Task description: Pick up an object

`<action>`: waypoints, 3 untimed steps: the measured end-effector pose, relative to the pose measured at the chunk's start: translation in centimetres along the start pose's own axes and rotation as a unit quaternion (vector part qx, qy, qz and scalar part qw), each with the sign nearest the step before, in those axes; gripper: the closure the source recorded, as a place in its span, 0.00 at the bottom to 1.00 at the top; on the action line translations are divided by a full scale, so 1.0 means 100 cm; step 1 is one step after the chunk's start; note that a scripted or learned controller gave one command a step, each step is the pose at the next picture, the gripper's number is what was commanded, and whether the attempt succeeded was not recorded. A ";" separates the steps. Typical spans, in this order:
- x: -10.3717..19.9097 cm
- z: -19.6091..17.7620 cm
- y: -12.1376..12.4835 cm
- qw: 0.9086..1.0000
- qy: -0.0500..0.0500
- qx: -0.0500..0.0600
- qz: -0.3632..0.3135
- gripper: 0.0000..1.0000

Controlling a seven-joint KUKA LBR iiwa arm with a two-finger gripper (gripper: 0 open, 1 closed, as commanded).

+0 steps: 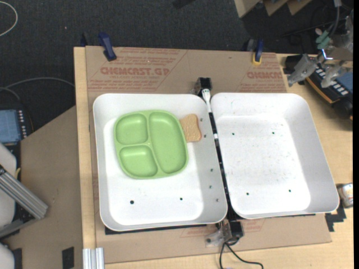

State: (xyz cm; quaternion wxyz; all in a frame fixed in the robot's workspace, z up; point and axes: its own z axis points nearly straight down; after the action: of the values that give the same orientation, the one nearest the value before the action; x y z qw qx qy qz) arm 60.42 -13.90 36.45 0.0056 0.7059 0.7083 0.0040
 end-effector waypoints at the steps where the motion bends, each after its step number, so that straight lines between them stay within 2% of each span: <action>1: 0.001 -0.119 -0.072 1.000 0.000 0.000 0.002 0.00; 2: 0.021 -0.177 -0.124 1.000 0.000 0.002 0.000 0.00; 3: 0.172 -0.173 -0.122 1.000 0.003 0.007 -0.007 0.00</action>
State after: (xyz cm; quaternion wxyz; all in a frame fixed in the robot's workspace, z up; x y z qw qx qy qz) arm 47.91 3.30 53.53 -0.0013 0.7008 0.7133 0.0007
